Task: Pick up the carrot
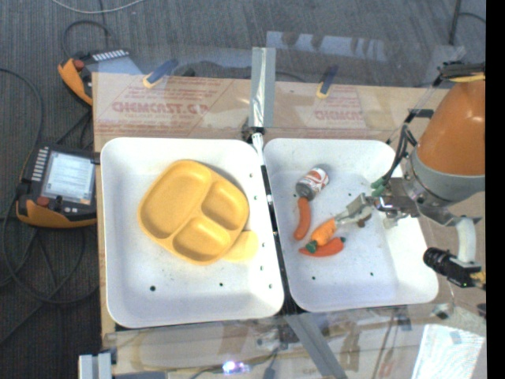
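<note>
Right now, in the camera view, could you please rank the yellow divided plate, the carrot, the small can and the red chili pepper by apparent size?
1. Yellow divided plate, by far the largest.
2. Carrot, red chili pepper and small can look alike in size; the fingers partly cover the carrot, so I won't rank them.

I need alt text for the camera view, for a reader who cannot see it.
The grey arm's end effector reaches from the right into the right white bin, its tip beside a small orange carrot that lies on a red pepper. The left white bin holds a yellow divided plastic plate.
</note>
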Robot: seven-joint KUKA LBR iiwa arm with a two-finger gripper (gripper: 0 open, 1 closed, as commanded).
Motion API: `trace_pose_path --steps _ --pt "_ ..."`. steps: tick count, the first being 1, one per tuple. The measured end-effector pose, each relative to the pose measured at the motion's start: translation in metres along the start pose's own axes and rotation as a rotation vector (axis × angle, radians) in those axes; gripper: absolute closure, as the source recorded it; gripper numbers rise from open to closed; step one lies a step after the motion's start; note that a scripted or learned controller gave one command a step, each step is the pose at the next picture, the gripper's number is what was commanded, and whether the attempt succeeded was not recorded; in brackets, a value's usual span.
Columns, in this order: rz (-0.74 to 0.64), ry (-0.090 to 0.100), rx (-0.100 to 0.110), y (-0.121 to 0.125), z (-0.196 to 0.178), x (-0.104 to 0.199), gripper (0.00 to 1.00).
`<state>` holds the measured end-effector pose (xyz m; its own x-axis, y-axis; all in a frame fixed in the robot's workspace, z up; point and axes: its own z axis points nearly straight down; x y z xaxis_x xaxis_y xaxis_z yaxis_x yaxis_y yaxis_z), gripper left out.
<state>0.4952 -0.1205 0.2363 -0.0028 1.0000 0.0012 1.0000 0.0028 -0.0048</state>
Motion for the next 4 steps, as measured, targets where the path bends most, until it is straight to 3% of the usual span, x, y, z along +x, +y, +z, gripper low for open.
trace_pose_path --steps 1,2,3,4 --pt "-0.081 -0.002 -0.009 0.007 0.146 0.005 0.0" --pt "-0.08 -0.004 -0.011 0.008 0.137 0.004 1.0" --pt "0.261 -0.001 0.0 -0.011 0.054 0.057 1.0" --pt "0.524 0.005 -0.009 -0.008 0.147 0.016 1.0"
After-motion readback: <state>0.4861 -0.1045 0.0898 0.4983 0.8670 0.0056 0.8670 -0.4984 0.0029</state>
